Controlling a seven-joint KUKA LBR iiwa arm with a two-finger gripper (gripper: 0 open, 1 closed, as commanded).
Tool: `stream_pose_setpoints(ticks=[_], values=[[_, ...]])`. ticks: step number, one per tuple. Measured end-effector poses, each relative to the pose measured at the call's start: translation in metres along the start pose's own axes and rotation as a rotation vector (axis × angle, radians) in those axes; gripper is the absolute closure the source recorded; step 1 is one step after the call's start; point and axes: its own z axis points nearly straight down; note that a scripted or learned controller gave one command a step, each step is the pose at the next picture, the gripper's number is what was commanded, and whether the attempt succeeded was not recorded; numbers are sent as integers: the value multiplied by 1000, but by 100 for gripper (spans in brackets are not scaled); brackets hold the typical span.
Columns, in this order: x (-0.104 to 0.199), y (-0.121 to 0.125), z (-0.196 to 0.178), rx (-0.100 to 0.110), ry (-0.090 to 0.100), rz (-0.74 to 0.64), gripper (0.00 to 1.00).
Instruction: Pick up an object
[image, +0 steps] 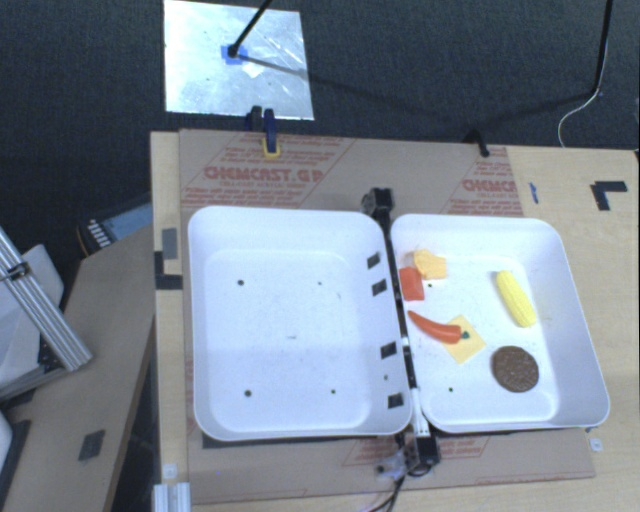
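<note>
While the left bin (290, 320) is seen bare on the table (330, 165), the right bin (570, 300) is occupied: an orange block (411, 283) beside a yellow piece (431, 264), a red chilli (436, 326) laid touching a cheese slice (465, 340), a brown cookie (515, 368), and a corn cob (515, 298). The pincer's state cannot be told.

The right bin (575, 300) holds a corn cob (515, 298), chili pepper (435, 325) and brown disc (515, 369).

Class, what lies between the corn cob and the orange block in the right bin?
Bare white bin floor separates the corn cob and orange block, per the camera view.
</note>
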Motion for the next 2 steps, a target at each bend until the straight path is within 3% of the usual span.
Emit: stream_pose_setpoints(ticks=[1,2], values=[[1,28,64,8,2,-4,0],[1,13,0,-1,0,-5,0]])
